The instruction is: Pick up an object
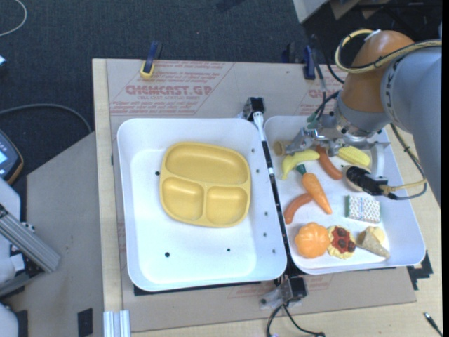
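Note:
The right bin (pixel 403 223) holds several toy foods. A yellow banana (pixel 298 161) lies at its upper left, an orange carrot (pixel 316 192) just below it, and a curved red-orange piece (pixel 297 206) below that. My gripper (pixel 324 144) hangs low over the bin's upper part. Under it a short orange-red sausage (pixel 330 166) pokes out, and a second yellow piece (pixel 353 155) lies to its right. The wrist hides what is directly beneath.
Along the right bin's front lie a round orange fruit (pixel 312 239), a pizza slice (pixel 342 241) and a tan wedge (pixel 374 241); a blue-speckled white block (pixel 363 208) sits above them. The left bin (pixel 140 209) holds a yellow divided plate (pixel 205 184).

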`<state>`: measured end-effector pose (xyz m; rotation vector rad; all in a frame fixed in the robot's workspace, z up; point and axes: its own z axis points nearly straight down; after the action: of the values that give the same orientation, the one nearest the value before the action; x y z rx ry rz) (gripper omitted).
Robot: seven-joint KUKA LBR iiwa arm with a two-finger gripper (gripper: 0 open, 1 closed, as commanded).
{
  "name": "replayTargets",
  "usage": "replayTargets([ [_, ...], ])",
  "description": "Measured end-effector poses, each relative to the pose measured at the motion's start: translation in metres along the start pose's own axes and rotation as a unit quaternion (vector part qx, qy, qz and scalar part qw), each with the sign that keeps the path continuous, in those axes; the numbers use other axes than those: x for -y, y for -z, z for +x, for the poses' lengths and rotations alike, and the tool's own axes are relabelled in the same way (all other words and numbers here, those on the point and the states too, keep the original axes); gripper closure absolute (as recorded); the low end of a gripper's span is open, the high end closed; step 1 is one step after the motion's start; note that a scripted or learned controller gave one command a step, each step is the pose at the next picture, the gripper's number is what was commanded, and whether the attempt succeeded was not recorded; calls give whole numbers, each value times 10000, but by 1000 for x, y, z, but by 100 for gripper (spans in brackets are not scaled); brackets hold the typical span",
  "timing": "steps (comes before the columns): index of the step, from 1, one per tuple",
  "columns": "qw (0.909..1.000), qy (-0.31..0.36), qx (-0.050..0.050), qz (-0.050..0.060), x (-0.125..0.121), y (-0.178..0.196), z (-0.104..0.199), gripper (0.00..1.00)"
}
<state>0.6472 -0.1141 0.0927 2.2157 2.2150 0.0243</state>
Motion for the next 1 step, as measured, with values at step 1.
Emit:
replayTargets([
  [1, 10000, 1, 26, 76, 6, 3, -2, 100],
])
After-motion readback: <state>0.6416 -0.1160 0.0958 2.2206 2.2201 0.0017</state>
